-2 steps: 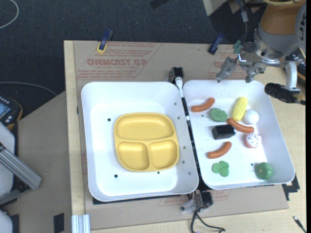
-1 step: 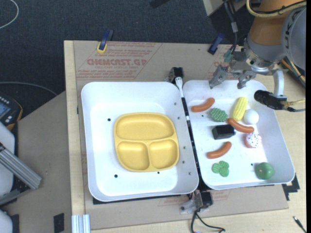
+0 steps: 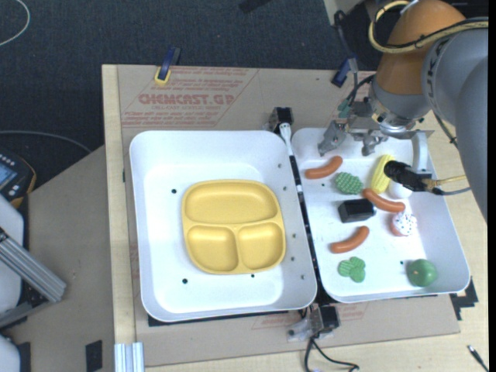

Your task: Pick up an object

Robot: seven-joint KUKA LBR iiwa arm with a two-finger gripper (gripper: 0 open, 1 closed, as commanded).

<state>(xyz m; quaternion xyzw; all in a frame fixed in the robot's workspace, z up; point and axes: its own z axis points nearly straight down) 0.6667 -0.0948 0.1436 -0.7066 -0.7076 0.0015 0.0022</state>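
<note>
Grey arm (image 3: 463,68), orange band (image 3: 411,41), yellow cable loop (image 3: 381,23), metal wrist fittings

Toy foods (image 3: 348,240) and a black block (image 3: 356,209) lie scattered in the right bin (image 3: 453,246).

A yellow plastic tray with three compartments (image 3: 232,226) lies in the middle of the left shallow white bin (image 3: 155,285), which stands on a brown cardboard sheet with red print (image 3: 194,95), and a blue and yellow clamp (image 3: 165,67) grips the sheet's far edge.
</note>
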